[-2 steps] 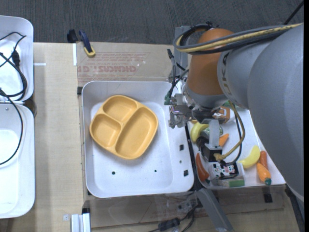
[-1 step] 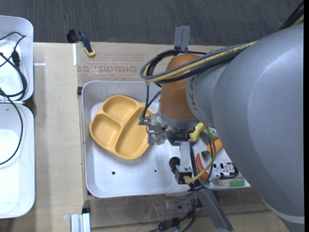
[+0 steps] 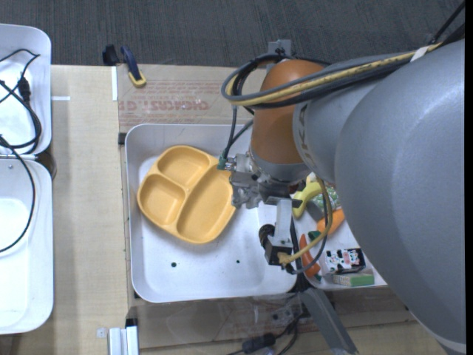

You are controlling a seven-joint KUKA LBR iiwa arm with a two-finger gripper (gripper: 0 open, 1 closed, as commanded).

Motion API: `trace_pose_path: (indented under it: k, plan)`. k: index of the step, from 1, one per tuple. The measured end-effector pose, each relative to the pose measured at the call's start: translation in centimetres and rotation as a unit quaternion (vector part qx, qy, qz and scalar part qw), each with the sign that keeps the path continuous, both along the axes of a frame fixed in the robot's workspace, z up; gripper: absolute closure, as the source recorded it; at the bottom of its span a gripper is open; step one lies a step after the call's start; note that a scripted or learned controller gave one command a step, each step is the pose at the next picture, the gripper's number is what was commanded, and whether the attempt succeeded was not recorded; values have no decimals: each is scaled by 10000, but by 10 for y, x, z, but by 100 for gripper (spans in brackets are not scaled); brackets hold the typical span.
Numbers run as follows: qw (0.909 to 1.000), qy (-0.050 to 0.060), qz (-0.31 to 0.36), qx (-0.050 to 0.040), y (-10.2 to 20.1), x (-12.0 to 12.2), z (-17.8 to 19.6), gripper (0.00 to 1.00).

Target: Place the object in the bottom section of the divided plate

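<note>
Dark carpet (image 3: 185,13) runs along the top, and below it a pale wooden bench (image 3: 85,198) bears a sheet of cardboard with red lettering (image 3: 177,103) and a blue and yellow clamp (image 3: 130,65). On the bench sits a white bin (image 3: 207,276), and a second white bin (image 3: 18,272) at the left edge has black cables (image 3: 22,117) looped above it.

The yellow divided plate (image 3: 194,214) lies flat in the left half of the middle bin, its largest section toward the lower right. The gripper (image 3: 241,186) hangs just beside the plate's right rim, under the orange band. Whether it is spread or closed cannot be told, and nothing can be seen held in it.

Right of the gripper, a yellow-green piece (image 3: 316,192), an orange piece (image 3: 334,220) and a printed card (image 3: 346,259) are half hidden by the grey arm (image 3: 399,168). Which one is meant for the plate cannot be told.
</note>
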State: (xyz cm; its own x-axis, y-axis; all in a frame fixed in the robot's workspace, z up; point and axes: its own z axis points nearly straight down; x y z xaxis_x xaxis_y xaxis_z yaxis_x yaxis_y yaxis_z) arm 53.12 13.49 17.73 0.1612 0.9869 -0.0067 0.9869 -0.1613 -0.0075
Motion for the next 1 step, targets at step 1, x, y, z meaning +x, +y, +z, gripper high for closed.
trace_pose_path:
  k: [1]
  plan:
    - [9987,-54,-504,27,21,10,-60,100]
